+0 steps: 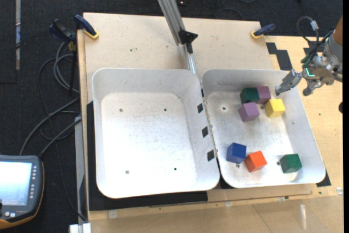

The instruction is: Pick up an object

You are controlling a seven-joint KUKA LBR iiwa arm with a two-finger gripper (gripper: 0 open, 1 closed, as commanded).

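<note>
The right bin [308, 127] holds several small cubes. A dark green cube [249, 95] and a pink cube [264, 93] sit together at the back, with a purple cube [249, 111] and a yellow cube [275, 107] just in front of them. At the front lie a blue cube [236, 152], an orange cube [255, 161] and a green cube [290, 163]. My gripper [293, 89] hangs over the bin's back right corner, up and to the right of the yellow cube. It is open, with nothing between its fingers.
The left bin [99, 117] stands beside the right one on a wooden board. A slanted metal pole [166, 3] runs down to the gap between the bins. Clamps [86, 27] grip the board's back corners. A teach pendant [16, 188] and cables lie at the left.
</note>
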